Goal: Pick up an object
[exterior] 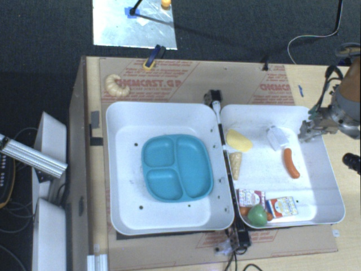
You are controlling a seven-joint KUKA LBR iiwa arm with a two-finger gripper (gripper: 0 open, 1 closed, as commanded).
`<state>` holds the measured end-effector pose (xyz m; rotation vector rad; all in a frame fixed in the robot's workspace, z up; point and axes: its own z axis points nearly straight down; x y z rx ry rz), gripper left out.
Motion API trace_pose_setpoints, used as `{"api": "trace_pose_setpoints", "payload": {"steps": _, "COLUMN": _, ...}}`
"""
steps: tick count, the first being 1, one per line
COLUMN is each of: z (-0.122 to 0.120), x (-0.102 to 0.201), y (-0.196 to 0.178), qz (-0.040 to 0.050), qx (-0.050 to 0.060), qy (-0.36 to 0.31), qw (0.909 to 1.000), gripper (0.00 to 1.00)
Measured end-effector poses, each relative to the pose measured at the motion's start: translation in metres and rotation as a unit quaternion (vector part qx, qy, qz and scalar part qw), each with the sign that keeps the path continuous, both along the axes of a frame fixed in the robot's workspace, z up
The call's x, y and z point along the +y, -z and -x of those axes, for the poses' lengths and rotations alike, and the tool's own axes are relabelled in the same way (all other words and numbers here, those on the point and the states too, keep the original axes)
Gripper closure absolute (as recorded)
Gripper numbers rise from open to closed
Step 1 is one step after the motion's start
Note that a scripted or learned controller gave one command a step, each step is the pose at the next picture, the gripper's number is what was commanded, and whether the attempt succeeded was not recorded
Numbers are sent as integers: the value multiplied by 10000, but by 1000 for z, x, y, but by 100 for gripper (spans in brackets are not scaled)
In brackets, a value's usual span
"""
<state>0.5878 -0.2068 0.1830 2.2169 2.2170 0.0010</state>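
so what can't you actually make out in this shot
- Gripper: small and dark at the right bin's rim; its shape is unclear.
- Arm: cut off by the camera view's right edge.
- Two small cartons: print too small to read.
- Orange thing: mostly hidden behind the green fruit and a carton.
- Clear wrapper: pale against the white bin, its contents unclear.

With the divided blue tray [176, 167] in the left bin [127, 123] as reference, the right bin [327, 168] holds a yellow piece [238, 140] nearest it, an orange sausage [291, 162] farther right, and the gripper [312, 126] beyond at the rim.
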Motion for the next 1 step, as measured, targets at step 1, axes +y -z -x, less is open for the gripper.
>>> {"api": "trace_pose_setpoints", "payload": {"steps": 1, "z": 0, "x": 2, "y": 1, "qz": -13, "qx": 9, "qy": -7, "qw": 10000, "gripper": 0}}
